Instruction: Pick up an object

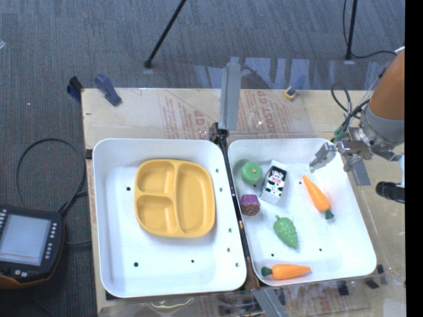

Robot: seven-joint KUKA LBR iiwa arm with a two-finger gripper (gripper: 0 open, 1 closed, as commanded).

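While fingers point(340, 160) hang spread and empty over right bin point(344, 243), carrot point(316, 194) just below

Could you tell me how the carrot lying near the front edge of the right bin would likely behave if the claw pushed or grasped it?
The carrot looks like a smooth, tapered plastic toy, so it is probably stiff and light. Its round body lies flat on the right bin, so a side push may roll or spin it. The taper could let it slip out of a pinch near the tip.

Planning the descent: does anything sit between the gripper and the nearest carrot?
Nothing visible does. The gripper hovers over the right bin's far right corner, and only bare bin floor lies between it and the carrot.
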